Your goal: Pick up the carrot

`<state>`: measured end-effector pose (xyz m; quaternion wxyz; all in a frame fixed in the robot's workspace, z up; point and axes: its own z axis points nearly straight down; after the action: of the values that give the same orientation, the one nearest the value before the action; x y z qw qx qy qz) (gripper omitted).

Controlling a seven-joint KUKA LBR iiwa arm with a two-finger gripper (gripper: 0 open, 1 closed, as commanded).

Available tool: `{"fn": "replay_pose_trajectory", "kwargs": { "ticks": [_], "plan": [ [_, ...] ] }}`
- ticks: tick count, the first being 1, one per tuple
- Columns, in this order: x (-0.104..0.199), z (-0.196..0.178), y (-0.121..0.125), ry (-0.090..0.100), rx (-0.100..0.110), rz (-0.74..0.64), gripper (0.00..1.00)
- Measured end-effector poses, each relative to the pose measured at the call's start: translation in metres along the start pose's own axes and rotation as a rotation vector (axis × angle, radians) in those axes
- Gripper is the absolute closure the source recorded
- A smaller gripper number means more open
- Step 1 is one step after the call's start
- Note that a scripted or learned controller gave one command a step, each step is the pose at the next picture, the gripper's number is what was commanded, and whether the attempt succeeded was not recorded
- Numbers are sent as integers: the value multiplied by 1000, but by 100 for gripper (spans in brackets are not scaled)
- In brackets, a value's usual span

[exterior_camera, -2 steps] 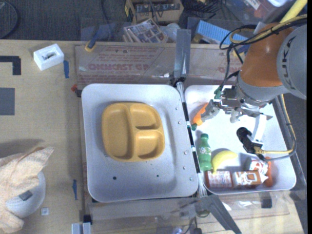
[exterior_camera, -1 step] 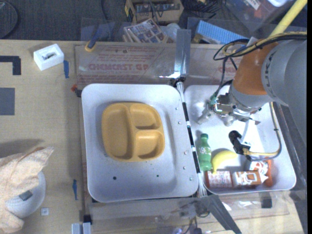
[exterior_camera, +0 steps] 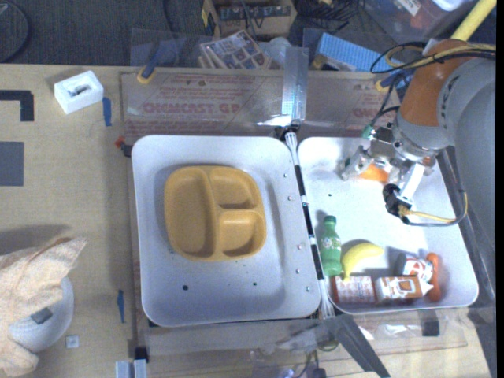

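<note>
The carrot (exterior_camera: 373,172) is a small orange piece in the upper part of the right bin (exterior_camera: 465,290). My gripper (exterior_camera: 368,166) is down in that bin, right over the carrot, so part of the carrot is hidden beneath it. The arm comes in from the upper right, with its orange band above the wrist. Whether the carrot is gripped or just lying under the gripper cannot be made out.
The right bin's lower part holds a green bottle (exterior_camera: 329,246), a yellow banana (exterior_camera: 362,253), a red-brown bottle (exterior_camera: 378,289) and a small red-and-white bottle (exterior_camera: 422,269). In the left bin (exterior_camera: 150,164) sits a yellow divided tray (exterior_camera: 214,211).
</note>
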<state>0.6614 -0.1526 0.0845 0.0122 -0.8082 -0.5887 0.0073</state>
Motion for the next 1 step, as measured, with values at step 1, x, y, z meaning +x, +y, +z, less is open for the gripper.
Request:
{"fn": "replay_pose_trajectory", "kwargs": {
  "ticks": [1],
  "plan": [
    [2,-9,1,-2,-6,-3,100]
  ]
}}
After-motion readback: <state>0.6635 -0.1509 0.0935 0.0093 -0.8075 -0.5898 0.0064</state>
